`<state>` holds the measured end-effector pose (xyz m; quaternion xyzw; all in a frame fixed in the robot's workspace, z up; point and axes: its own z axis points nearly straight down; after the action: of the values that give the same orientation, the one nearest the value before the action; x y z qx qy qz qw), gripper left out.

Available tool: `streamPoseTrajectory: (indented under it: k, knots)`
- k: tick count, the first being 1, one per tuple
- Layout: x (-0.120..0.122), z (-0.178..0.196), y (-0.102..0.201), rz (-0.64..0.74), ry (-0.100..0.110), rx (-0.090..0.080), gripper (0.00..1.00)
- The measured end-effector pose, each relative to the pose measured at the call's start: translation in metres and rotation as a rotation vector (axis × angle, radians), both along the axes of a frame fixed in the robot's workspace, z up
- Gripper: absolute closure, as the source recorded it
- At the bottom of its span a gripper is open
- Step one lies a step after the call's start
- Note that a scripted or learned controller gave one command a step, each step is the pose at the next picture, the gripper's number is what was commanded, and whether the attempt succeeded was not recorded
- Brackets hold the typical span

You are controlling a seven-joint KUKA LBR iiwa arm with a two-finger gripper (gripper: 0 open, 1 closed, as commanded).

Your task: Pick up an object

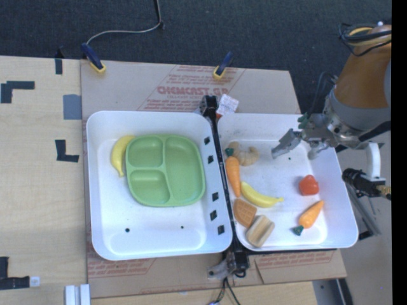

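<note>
Right-hand bin (pixel 337 234), centre-right of frame: gripper (pixel 297 143) hangs over its upper part with its two fingers spread and nothing between them. No object is in contact with it.

Nearest candidates: red tomato (pixel 309 185), lower right of the gripper and well clear of its neighbours; pale lumpy piece (pixel 244 154) at the bin's upper left, just beside the top of a long carrot (pixel 233 175).

Handling, judged: these look like moulded plastic play food, so light, stiff, not fragile, but smooth-skinned and likely to squirt out of a poor pinch. Tomato is round and glossy; best taken across its widest middle, fingers straddling it squarely. Its isolation favours a clean descent.

Other contents: banana (pixel 261 197) lying slantwise below the carrot, bread slice (pixel 244 211) and bread roll (pixel 259 230) close together at lower left, small carrot (pixel 310 214) with green stem at lower right.

Left bin (pixel 102 234) carries a green divided tray (pixel 165 170) with a second banana (pixel 118 154) tucked against its left edge.
</note>
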<state>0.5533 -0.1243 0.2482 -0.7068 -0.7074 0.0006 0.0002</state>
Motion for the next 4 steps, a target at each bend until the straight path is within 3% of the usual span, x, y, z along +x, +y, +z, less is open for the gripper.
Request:
streamPoseTrajectory:
  k: [1,2,3,4]
  knots:
    - [0.02,-0.042,-0.1,-0.002,0.0,-0.001,0.0]
    - [-0.02,-0.162,-0.091,0.001,-0.003,0.0,0.0]
    - [-0.019,-0.151,-0.092,-0.001,-0.007,-0.003,1.0]
    - [0.019,-0.161,-0.022,0.002,-0.008,0.001,1.0]
